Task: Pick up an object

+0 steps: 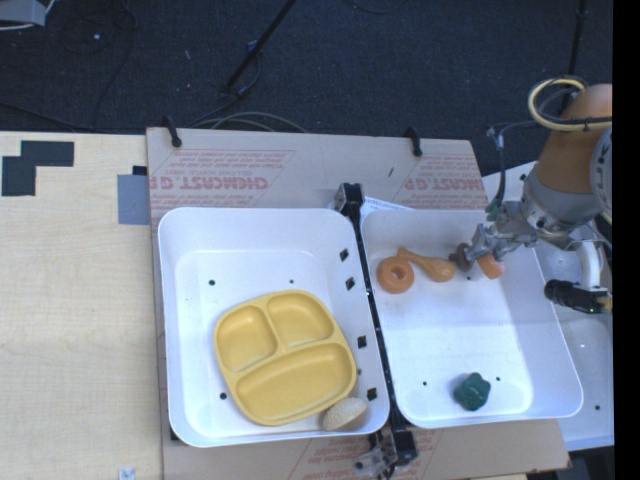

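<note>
My gripper (478, 258) hangs low over the back right of the right bin (545, 373). A small orange-red piece (490, 266) sits right under the gripper tip; how the two meet is too small to make out. Just left of the gripper lies an orange ring (395, 275) with a tan-orange handle-shaped piece (428, 265) touching it. A dark green lump (472, 391) rests near the bin's front wall.
The left bin (190, 268) holds a yellow divided plate (286, 356) and a beige round piece (345, 414) at its front right corner. A black divider (366, 298) runs between the bins. Cardboard (250, 173) lies behind them.
</note>
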You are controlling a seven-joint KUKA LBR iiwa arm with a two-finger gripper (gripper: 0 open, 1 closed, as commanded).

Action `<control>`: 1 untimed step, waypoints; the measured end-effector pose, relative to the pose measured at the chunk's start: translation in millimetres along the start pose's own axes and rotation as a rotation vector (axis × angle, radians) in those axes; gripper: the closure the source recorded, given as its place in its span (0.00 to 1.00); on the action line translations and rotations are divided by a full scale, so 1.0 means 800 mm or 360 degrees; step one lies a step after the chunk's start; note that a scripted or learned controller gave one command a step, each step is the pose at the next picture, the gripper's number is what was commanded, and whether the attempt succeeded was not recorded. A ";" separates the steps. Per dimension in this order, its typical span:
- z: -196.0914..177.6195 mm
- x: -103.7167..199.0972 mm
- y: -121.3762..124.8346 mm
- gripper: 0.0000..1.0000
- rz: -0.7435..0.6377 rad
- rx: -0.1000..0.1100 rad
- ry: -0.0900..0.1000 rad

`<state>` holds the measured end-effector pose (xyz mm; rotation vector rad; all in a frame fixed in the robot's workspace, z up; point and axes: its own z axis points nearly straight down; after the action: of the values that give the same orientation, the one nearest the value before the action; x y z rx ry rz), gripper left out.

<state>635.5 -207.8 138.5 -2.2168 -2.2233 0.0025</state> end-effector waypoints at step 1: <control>-0.076 0.008 0.003 1.00 0.0000 -0.0009 -0.0002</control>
<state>638.3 -201.1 199.3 -2.2202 -2.2267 -0.0027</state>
